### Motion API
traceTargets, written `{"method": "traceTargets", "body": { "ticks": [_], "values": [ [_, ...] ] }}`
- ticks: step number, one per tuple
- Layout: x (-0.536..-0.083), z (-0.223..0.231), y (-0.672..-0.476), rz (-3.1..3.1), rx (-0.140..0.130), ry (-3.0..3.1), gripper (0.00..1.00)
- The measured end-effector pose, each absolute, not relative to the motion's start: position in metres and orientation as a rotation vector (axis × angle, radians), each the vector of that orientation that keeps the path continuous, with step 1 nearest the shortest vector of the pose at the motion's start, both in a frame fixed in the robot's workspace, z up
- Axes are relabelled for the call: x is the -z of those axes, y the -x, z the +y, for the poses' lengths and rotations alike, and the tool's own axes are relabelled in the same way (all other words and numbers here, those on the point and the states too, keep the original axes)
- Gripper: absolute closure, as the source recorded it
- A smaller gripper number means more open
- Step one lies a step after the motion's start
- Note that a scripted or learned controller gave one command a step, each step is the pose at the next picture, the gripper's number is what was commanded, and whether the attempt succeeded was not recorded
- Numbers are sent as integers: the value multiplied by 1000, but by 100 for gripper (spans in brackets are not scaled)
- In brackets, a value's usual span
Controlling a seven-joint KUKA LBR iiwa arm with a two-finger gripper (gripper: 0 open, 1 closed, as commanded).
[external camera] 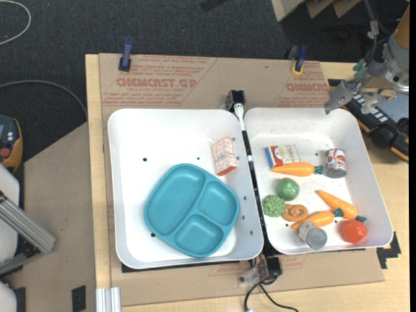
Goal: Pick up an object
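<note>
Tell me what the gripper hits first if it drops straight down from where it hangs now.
Probably the back right rim of the right bin, since the gripper hangs near that corner. Height is hard to judge from this slanted view; the small can lies well forward of it.

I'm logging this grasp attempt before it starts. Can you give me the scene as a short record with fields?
left bin: blue divided plate, small carton
right bin: flat box, can, three carrots, green ball, broccoli, pretzel, tomato, grey lid
gripper: above the right bin's far rim, holding nothing visible
pick status: not yet started
</note>
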State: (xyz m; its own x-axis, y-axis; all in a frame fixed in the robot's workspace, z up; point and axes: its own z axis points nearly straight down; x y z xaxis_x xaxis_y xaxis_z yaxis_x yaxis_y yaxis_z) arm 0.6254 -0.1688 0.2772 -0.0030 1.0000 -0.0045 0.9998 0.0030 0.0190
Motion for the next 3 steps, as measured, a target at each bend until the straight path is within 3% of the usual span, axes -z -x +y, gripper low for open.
{"method": "traceTargets", "body": {
  "ticks": [1, 2, 3],
  "values": [
    [-276, -169, -624, 2219, -3, -2215, 100],
    [-112, -213, -664, 2226, 10, -2229, 100],
    [-83, -156, -666, 2229, 1, -2220, 100]
  ]
}}
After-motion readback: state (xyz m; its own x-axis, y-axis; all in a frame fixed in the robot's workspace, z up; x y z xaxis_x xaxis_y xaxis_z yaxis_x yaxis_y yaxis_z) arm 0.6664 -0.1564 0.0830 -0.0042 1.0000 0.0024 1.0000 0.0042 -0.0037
